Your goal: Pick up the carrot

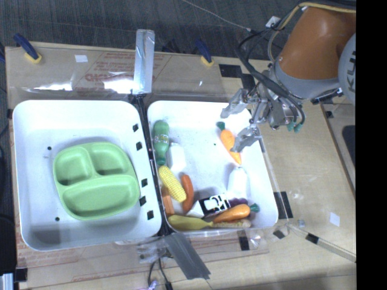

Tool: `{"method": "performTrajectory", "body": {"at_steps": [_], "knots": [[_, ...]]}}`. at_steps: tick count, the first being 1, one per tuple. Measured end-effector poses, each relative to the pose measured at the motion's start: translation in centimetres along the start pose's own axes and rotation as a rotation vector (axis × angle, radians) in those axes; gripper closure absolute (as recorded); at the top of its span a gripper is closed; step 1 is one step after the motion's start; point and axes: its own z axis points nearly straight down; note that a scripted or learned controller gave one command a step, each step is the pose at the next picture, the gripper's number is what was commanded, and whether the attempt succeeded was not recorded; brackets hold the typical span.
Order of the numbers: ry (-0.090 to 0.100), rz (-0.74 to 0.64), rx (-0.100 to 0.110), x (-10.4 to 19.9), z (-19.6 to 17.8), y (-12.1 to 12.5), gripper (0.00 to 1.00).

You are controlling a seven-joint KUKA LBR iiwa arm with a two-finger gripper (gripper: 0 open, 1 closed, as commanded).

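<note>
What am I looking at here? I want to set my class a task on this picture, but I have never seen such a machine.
This is one camera fixed above a workbench, looking down at a slant. The grey robot arm with the orange band reaches in from the picture's right. At its end is a two-finger claw, open, over the upper right part of the right shallow white bin.

Between and just below the fingers lies a small orange carrot with a green top, the thing it should pick up. The fingers are not closed on it, so it is not held.

That bin also holds toy food: a yellow corn cob, a green bottle-shaped piece, a yellow banana and a second, larger orange carrot.

The left white bin holds a green divided plastic tray.
</note>
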Motion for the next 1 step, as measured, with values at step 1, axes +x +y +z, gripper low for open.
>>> {"method": "performTrajectory", "body": {"at_steps": [1], "knots": [[0.007,0.131,-0.002,-3.53,7.86,-2.15,0.00]]}}
